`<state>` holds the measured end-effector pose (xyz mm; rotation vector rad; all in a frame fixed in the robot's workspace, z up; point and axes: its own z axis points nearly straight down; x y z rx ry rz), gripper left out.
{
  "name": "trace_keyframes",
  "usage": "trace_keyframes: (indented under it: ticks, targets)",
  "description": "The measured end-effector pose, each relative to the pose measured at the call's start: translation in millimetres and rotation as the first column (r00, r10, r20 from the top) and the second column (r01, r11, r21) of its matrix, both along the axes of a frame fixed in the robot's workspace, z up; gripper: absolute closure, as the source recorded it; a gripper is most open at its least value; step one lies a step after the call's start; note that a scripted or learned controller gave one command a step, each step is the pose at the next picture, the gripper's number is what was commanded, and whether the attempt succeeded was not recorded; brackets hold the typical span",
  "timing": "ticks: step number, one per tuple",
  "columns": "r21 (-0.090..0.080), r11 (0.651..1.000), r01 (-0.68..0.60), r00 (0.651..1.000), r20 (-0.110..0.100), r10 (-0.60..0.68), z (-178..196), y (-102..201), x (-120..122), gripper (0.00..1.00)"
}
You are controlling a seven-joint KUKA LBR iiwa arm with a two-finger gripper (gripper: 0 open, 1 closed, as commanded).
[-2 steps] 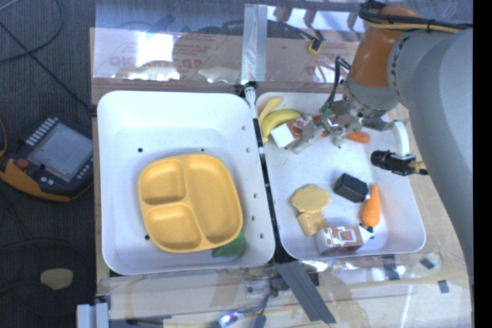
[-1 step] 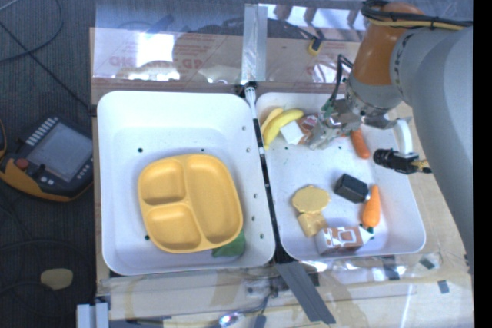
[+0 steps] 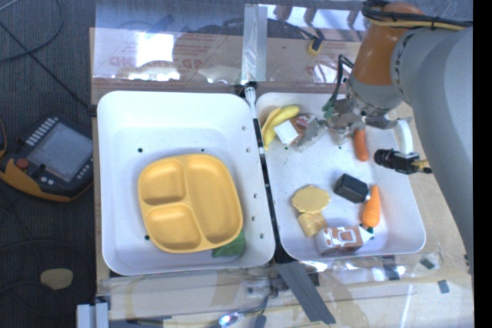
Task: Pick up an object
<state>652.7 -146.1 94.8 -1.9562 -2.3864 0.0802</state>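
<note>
My gripper [image 3: 336, 121] hangs low over the back of the right bin [image 3: 407, 238], reaching in from the right. Just left of it lie a small white and red packet [image 3: 294, 130] and a yellow banana [image 3: 275, 120]. A small orange carrot [image 3: 360, 144] lies just to its right. Nothing shows between the fingers. Nearer the front lie a black block [image 3: 351, 187], a second carrot [image 3: 371, 206], a round yellow piece [image 3: 310, 198], a tan chunk [image 3: 310, 223] and a brown and white carton [image 3: 340, 240].
The left bin [image 3: 123, 134] holds a yellow divided plate [image 3: 189, 201] with a green thing [image 3: 231, 248] poking out under its front edge. A handheld controller [image 3: 50, 157] lies on the floor to the left. Clear panels stand behind both bins.
</note>
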Motion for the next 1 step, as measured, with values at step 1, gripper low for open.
trace_keyframes:
  ticks: [1]
  targets:
    - [0.003, 1.000, 0.009, 0.997, 0.075, -0.009, 27.2, -42.5, -48.2, 0.00]
